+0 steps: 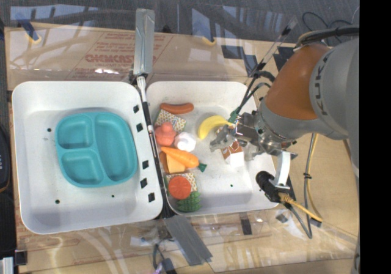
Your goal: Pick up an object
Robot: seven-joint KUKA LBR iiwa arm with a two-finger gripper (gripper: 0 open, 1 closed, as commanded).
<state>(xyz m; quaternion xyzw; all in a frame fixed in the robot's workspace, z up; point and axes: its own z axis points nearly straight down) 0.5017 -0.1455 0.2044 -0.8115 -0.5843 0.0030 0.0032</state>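
The right bin [232,190] holds several toy foods. A brown sausage [176,108] lies at the back and a yellow banana [212,125] sits near the middle. Along the left wall are a pink piece [164,135], a white egg [186,141], an orange carrot [179,158] and a red tomato [179,186] on a green patterned piece. My gripper [228,144] hangs low over the right bin's middle, just right of the banana. A small brown and white piece [234,155] lies right under it; whether it is held is hidden.
The left bin [30,162] holds a teal divided plate [96,148]. A grey divider [144,40] runs between the bins. The arm's orange band [293,86] and black cables [269,184] overhang the right bin's right side.
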